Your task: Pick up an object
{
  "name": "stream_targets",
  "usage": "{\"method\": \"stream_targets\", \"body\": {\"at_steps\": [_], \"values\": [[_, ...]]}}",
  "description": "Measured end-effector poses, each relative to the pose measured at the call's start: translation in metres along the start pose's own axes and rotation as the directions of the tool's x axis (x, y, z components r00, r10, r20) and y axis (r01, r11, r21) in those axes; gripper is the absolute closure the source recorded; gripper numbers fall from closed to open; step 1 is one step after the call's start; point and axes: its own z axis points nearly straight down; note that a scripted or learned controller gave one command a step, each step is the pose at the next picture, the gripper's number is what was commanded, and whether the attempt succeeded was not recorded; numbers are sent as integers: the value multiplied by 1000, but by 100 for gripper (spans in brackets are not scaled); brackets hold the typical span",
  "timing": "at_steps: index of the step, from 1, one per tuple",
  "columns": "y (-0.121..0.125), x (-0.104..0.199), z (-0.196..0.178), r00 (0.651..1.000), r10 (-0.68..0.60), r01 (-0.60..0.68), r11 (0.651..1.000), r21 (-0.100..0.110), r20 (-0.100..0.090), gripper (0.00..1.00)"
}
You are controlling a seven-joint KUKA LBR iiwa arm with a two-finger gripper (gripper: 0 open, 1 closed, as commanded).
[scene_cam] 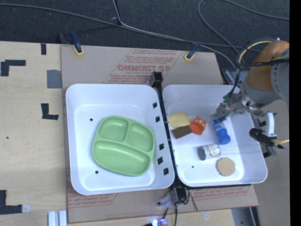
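You see two glossy white plastic bins (80, 98), a matt green plastic plate (123, 145), a metallic can (209, 151) and bare brown cardboard (136, 65) at twelve o'clock.

A blue bottle (221, 132), perhaps capped, lies flat in the right bin (244, 173).

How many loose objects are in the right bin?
6: yellow piece, brown block, orange block, blue bottle by the end effector, small can, tan disc. More may be hidden.

You see even, fairly bright overhead light; the two shallow white plastic bins (117, 91) glare slightly, shadows are soft and short, and the whole frame is mildly blurred.
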Motion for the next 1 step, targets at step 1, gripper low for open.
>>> {"method": "stream_targets", "body": {"at_steps": [1], "values": [[2,-2,-63,1000,3,-3,1000,7,2,100]]}}
